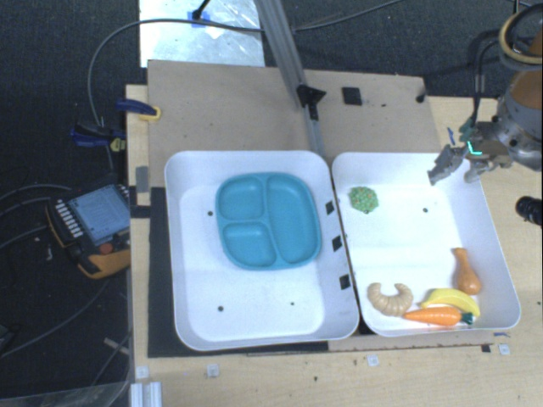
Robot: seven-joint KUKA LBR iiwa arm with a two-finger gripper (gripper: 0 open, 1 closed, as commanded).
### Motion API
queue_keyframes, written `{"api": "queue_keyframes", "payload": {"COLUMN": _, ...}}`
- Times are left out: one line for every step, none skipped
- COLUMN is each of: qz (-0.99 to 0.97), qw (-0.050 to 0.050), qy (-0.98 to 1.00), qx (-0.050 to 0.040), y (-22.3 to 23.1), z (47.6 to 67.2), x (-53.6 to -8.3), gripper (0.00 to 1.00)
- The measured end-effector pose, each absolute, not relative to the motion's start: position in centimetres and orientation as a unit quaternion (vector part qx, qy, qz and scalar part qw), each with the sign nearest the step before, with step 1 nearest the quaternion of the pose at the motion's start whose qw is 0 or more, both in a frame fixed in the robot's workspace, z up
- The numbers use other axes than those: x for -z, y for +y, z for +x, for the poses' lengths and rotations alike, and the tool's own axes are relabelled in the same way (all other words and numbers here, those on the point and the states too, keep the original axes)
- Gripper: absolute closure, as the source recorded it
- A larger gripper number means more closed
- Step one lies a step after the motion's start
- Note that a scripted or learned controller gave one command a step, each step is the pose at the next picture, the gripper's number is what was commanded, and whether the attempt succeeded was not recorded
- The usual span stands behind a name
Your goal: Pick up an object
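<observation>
Lying well apart from the claw (pixel 456 166) — carrot (pixel 433 316).

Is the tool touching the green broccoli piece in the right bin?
Apart. The camera view shows the tool at the right bin's upper right edge, with bare white floor between it and the broccoli.

I worked in a robotics lab: my plywood bench (pixel 254 100) stood on dark carpet (pixel 59 41) strewn with cables (pixel 110 41), a teach pendant (pixel 93 227) lay beside it, clamps (pixel 102 134) gripped its edge, and two white bins (pixel 254 312) held toy food (pixel 424 303).
</observation>
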State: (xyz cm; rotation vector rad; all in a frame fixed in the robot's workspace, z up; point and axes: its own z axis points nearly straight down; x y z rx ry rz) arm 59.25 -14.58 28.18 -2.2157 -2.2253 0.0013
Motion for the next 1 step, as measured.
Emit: {"api": "queue_keyframes", "payload": {"qz": -0.705, "qw": -0.001, "qy": -0.709, "qx": 0.0006, "y": -14.58, "z": 59.32, "x": -28.34, "gripper": 0.0}}
